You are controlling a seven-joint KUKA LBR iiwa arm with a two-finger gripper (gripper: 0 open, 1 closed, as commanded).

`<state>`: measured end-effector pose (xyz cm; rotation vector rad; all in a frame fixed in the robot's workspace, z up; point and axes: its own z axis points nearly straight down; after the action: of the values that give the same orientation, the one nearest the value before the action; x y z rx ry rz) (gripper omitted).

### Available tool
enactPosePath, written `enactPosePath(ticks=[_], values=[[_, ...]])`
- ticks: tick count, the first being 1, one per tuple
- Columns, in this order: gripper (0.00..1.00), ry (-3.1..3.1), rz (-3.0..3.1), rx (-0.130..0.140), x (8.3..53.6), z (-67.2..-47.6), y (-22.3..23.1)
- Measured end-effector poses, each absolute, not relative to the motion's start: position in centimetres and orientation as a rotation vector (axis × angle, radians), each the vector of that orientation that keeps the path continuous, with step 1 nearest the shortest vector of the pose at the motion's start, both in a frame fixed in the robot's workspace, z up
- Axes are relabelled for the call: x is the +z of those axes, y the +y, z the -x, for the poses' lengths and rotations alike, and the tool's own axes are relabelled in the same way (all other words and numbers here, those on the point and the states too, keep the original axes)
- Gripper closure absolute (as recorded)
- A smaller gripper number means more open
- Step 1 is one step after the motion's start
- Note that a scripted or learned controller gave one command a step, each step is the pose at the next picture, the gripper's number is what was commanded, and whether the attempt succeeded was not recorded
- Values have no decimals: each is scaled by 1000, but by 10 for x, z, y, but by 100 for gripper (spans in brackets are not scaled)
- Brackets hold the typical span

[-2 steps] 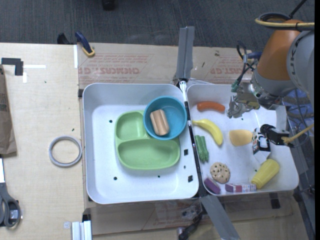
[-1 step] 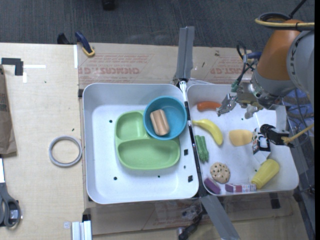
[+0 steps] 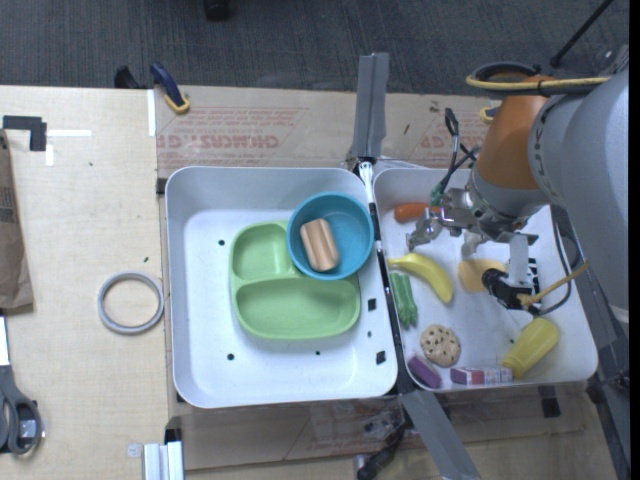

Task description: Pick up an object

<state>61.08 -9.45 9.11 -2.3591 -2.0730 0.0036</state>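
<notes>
Arm over right bin (image 3: 570,368) — nothing seen in the gripper (image 3: 470,230).
Finger state: cannot tell, wrist blocks it. Banana (image 3: 425,274) lies just below-left of the gripper; cookie (image 3: 440,345) nearer the front wall. Left bin (image 3: 190,298) holds green tray (image 3: 290,313), blue bowl (image 3: 345,230).

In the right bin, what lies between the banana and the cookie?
In the camera view, only bare white bin floor lies between the banana and the cookie. The green bean pod lies to their left.
</notes>
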Motion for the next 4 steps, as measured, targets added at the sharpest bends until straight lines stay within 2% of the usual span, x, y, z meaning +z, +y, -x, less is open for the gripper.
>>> enactPosePath(ticks=[1, 2, 3, 4], values=[[0, -2208, 2233, 3, 91, -544, -101], [0, -2176, 2263, 3, 97, -505, -96], [0, -1948, 2465, -1, 92, -478, -126], [100, -1943, 2467, 0, 100, -478, -127]])
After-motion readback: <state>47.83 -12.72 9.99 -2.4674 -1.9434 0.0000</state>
